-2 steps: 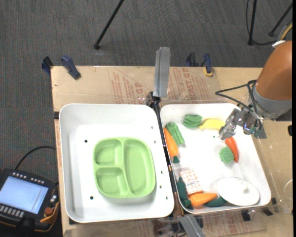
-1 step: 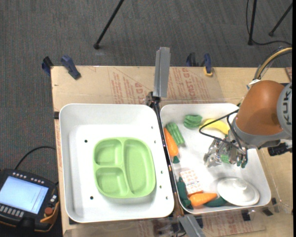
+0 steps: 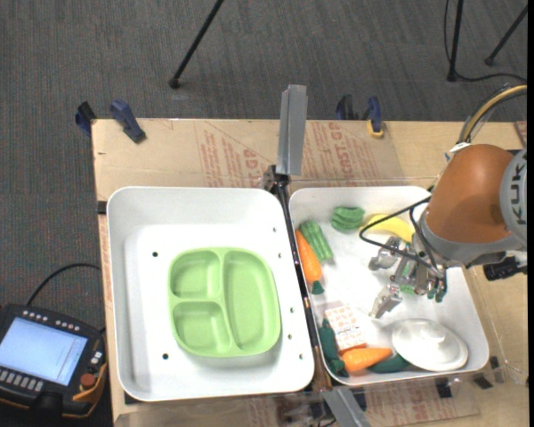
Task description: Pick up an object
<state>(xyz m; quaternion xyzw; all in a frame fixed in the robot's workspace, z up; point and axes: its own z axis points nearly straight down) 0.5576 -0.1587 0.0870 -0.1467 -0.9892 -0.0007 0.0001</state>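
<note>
My gripper (image 3: 380, 285) hangs over the middle of the right bin (image 3: 470, 302), below the orange wrist band. Its two fingers stand open, with bare white bin floor between them. A yellow banana (image 3: 389, 228) lies just behind it, beside a green ribbed piece (image 3: 347, 218). Left of the gripper, an orange carrot (image 3: 308, 258) and a green pod (image 3: 318, 238) lie along the bin's left wall. In front of the gripper are a small printed carton (image 3: 343, 324), a second carrot (image 3: 367, 358), a dark green piece (image 3: 330, 342) and a white round dish (image 3: 430, 344).
The left bin (image 3: 133, 238) holds a light green divided plate (image 3: 224, 302). A grey upright post (image 3: 293, 132) stands behind the seam between the bins. A teach pendant (image 3: 40, 354) lies on the floor at the lower left.
</note>
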